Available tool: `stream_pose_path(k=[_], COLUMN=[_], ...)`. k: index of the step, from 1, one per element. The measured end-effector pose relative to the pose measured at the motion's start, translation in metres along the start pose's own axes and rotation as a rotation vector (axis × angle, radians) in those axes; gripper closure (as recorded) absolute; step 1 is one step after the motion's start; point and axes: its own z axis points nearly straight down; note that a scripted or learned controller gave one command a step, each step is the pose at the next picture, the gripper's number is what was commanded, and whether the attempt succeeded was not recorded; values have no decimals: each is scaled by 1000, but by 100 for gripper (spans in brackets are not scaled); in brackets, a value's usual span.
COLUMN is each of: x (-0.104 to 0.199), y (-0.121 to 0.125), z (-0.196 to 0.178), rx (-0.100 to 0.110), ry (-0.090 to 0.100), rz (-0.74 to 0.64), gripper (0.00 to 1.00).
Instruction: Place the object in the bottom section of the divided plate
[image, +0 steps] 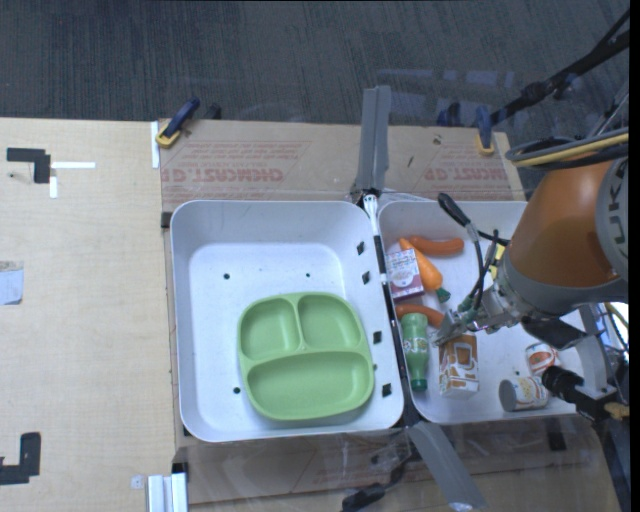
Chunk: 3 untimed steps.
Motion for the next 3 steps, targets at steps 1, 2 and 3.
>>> stream_pose_path(k=[1,2,3], x=[52,51,114], y=[14,15,31], z=[0,-9,0], rx=[0,0,2], ry=[0,-1,0], rz=[-198,-197,-264], gripper=[100,100,100])
